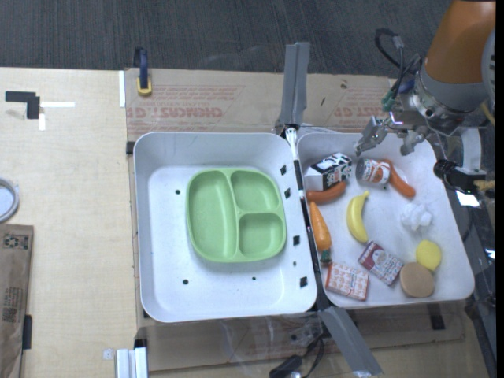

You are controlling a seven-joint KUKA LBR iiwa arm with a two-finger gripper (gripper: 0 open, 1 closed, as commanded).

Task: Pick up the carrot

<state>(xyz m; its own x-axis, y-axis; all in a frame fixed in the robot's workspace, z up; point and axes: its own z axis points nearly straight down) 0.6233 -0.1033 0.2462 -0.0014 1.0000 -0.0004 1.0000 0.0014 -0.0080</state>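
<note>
The carrot (319,228) lies along the right bin's (451,294) left wall, beside the banana (357,216). It looks like a light, stiff, smooth plastic toy; a grip across its thicker middle seems safest, though the wall crowds it. Farther back, the gripper (391,135) hovers with fingers spread, grasping nothing, above a small can (372,172).

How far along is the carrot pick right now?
Nothing looks done yet: the carrot lies against the left wall of the right bin, beside the banana. The tool hovers at the bin's far end, near the small can, well away from the carrot. Left: move over it, descend, grasp, lift.
</note>
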